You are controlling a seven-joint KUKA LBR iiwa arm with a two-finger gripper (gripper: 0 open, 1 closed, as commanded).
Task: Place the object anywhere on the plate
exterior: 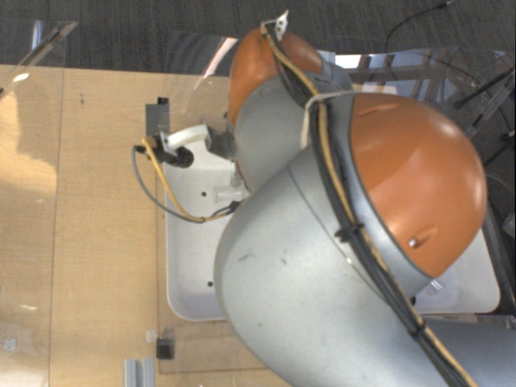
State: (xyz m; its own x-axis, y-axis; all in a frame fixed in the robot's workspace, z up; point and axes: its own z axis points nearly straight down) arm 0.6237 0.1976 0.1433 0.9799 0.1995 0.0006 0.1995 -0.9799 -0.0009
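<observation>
Camera view: big grey arm w/ orange bands [363, 240] covers most of shallow white plastic bin [187, 240] on light wood worktop [81, 216]. Hand's state can't tell; object & plate hidden behind arm.

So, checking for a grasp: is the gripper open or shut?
Cannot tell: the arm covers most of the bin.

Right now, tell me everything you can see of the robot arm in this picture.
The robot arm reaches in from the right. It has smooth grey housings that look like painted metal, with glossy orange domes at two joints, the larger near the middle right and a smaller one at the top. A bundle of dark and yellow cables runs along it. It hangs over the white bin, hiding most of it.
</observation>
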